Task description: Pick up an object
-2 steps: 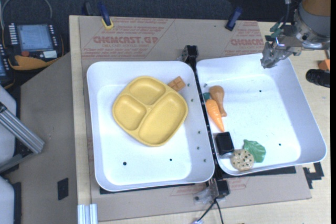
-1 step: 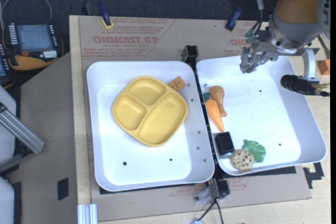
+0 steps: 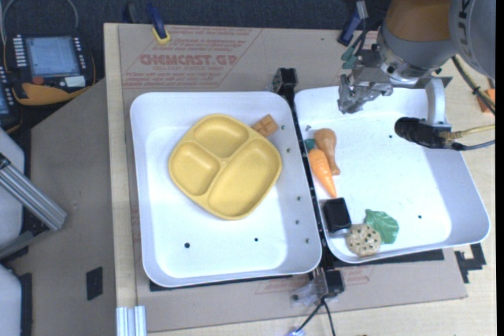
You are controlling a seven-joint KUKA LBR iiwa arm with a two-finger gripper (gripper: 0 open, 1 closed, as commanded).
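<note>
In the right bin point(image 3: 441, 201), toward its twelve o'clock rim, the end effector point(image 3: 356, 98) hangs above bare white floor with nothing between its tips; from here I cannot tell how they are set. The likely targets lie apart from it along the bin's nine o'clock wall: an orange carrot point(image 3: 321, 171) with a tan piece point(image 3: 326, 144) touching its upper end, and, near six o'clock, a black block point(image 3: 337, 214), a speckled cookie point(image 3: 363, 239) and a green leafy toy point(image 3: 384, 224) touching it. They crowd the wall, which I judge makes a clean descent awkward. In the left bin point(image 3: 157, 248) sits a yellow divided plate point(image 3: 225, 166) with a small brown block point(image 3: 265, 125) at its two o'clock edge.
</note>
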